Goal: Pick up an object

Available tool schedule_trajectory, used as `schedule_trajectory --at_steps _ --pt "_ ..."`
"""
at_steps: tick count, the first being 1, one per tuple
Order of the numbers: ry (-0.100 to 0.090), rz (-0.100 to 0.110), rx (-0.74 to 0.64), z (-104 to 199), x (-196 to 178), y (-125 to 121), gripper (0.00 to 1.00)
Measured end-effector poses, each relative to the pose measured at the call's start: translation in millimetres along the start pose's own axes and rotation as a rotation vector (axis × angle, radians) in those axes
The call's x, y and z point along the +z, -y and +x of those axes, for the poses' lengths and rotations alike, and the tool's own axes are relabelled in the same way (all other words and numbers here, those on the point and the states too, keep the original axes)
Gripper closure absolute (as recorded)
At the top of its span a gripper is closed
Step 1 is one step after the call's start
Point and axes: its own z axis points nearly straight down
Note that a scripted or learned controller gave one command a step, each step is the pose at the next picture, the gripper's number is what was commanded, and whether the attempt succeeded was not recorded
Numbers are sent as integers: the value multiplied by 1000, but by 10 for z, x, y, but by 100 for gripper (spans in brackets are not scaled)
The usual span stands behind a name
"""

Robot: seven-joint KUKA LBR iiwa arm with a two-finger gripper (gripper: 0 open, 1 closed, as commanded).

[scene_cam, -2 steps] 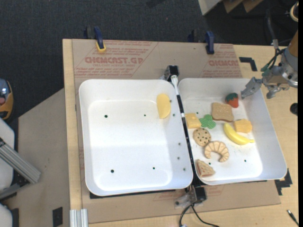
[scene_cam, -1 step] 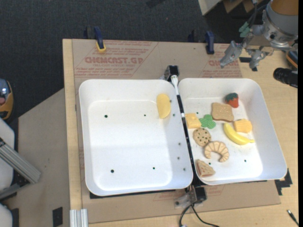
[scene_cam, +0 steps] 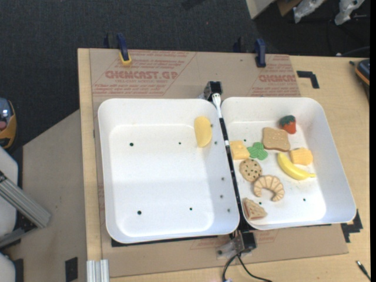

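White plastic, two shallow bins side by side on a cardboard sheet [scene_cam: 176, 69]. Blue clamps [scene_cam: 123, 44] pin that sheet at its far edge, likely so nothing slides when the arm pushes down.

The left bin [scene_cam: 117, 175] has one pale yellow piece [scene_cam: 202, 131], lying flat near its far right corner, just beside the wall shared with the other bin.

The right bin [scene_cam: 336, 175] carries the rest, toy food lying loose, probably tipped in as a pick pile:
- red berry [scene_cam: 287, 122] at the far side
- toast slice [scene_cam: 275, 138] near it
- yellow cheese block [scene_cam: 239, 150] touching a green piece [scene_cam: 257, 151]
- cookie [scene_cam: 250, 169]
- banana [scene_cam: 294, 169] against an orange block [scene_cam: 302, 156]
- croissant [scene_cam: 269, 187]
- sandwich wedge [scene_cam: 254, 208] nearest you

Pincer: you cannot tell how it stands or whether it has hold of anything, so you cannot place any object relative to it. No piece is lifted; all lie on the bin floors.

Judgement: the pick is not yet started. The lone yellow piece has free space on three sides, though the wall crowds the fourth. The croissant and the banana sit closer to neighbours, so a descent there risks nudging other pieces.
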Motion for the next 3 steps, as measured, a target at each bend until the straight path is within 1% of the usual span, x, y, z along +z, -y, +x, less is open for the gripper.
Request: schedule_trajectory --at_steps 1,2,3 --pt "1 14 2 -13 -19 3 100" --pt "3 13 11 -689 -364 10 100" --pt "-4 34 12 -1154 945 712 100"
